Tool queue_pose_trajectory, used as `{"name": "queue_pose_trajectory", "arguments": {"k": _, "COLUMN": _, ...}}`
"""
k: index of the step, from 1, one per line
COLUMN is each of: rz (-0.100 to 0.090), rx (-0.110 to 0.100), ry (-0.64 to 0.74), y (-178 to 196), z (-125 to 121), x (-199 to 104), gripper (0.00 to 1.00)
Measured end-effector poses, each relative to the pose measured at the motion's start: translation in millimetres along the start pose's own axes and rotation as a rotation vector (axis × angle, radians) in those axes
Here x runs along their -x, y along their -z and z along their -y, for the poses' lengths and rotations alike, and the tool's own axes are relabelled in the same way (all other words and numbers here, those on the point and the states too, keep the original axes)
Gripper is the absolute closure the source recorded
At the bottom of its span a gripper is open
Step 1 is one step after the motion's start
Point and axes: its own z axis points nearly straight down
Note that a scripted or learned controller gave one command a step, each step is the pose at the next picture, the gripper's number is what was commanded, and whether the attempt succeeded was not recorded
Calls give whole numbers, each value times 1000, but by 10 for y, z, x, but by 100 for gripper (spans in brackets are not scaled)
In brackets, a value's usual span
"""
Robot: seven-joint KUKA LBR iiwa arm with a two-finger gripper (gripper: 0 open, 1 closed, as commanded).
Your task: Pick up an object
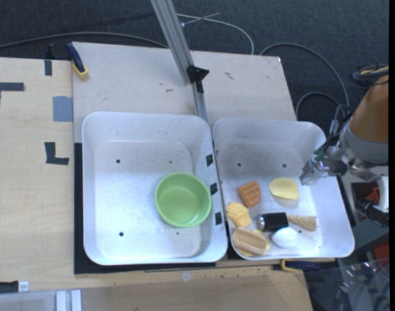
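The right bin point(262, 135) holds several small items: an orange waffle-like piece point(250, 193), a pale yellow chip-shaped piece point(284, 188), a yellow corn-like piece point(238, 215), a black block point(273, 221), a white egg-shaped thing point(285, 238), a tan bun point(250, 241) and a tan wedge point(303, 223). A green bowl point(182, 199) sits in the left bin point(119, 141). My gripper point(312, 172) hangs at the right bin's right wall, to the right of the yellow chip piece, with nothing seen in it.
A slanted metal pole point(176, 37) crosses the bench behind the bins. Cables point(301, 102) run over the dark floor at the back right. A blue and yellow clamp point(76, 59) lies at the bench's back left corner.
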Motion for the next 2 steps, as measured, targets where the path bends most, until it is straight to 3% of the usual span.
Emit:
{"name": "queue_pose_trajectory", "arguments": {"k": 1, "rz": 1, "rx": 3, "ry": 1, "y": 623, "z": -68, "x": -10, "gripper": 100}}
{"name": "queue_pose_trajectory", "arguments": {"k": 2, "rz": -1, "rx": -2, "ry": 0, "y": 791, "z": -71, "x": -15, "gripper": 100}}
